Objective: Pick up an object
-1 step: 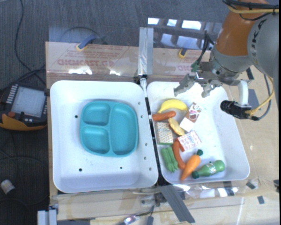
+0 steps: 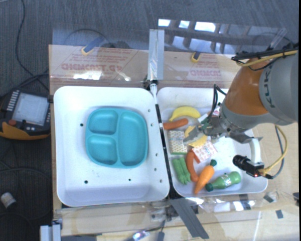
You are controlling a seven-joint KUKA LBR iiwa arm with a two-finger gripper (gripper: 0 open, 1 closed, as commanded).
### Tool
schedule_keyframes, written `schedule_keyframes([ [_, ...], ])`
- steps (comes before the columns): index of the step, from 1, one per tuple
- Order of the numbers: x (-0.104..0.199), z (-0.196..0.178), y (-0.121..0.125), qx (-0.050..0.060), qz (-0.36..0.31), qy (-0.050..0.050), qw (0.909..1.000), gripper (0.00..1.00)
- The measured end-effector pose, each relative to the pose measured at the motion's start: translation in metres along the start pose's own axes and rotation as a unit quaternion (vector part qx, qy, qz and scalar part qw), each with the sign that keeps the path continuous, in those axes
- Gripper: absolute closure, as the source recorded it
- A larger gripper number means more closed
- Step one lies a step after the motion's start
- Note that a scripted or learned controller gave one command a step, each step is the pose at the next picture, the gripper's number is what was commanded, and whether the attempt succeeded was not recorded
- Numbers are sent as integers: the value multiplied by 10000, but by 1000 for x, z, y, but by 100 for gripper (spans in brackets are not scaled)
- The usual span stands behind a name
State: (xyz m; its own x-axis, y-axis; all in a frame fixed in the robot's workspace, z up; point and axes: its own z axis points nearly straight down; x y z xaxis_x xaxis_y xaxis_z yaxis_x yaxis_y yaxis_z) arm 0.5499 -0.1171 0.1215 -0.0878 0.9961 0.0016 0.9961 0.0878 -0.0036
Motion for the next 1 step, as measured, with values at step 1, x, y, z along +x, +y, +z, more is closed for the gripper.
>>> schedule_keyframes([
  [1,18,18,-47,-316,862,-82,9957,0],
])
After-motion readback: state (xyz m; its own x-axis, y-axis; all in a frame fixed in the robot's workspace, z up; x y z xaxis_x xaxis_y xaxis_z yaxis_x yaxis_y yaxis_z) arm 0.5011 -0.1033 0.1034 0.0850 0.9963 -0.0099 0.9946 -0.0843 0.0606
